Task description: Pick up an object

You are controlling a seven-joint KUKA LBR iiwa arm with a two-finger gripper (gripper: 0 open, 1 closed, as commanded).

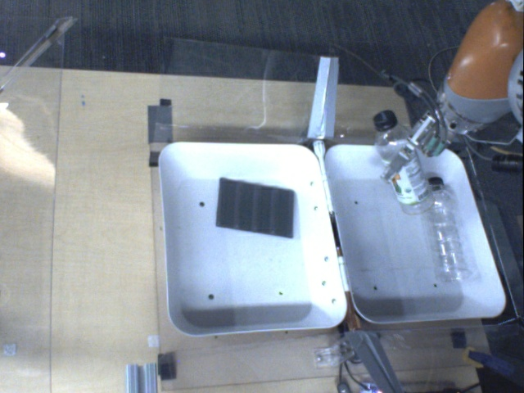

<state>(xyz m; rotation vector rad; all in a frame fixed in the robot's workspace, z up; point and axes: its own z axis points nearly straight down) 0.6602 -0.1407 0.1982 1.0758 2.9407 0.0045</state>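
A pale wooden desk (90, 244) carries two shallow white bins side by side, set against a dark carpeted floor (205, 6) along the top of the view. Clear panels rise at the desk's far edge, and a slim metal post (322, 97) stands upright behind the seam between the bins. Small black brackets sit at the left bin's outer corners.

The left bin (188, 301) holds a single dark, ribbed rectangular pad (255, 208), lying flat near its middle, slightly turned. The right bin (385, 285) holds a clear plastic bottle (446, 232) lying on its side along the right wall, cap toward the far end.

Cables trail over the desk's far right corner. From the right, the grey arm with its orange band (483, 51) reaches in over the far right corner of the right bin, wrist angled down and to the left. The hand (409, 155) sits at a second clear bottle with a green label (403, 166) and a black cap, which is tilted, cap pointing up and away over the bin's far rim. The bottle appears raised off the bin floor, grasped in the hand near its upper body, just beside the lying bottle's cap.
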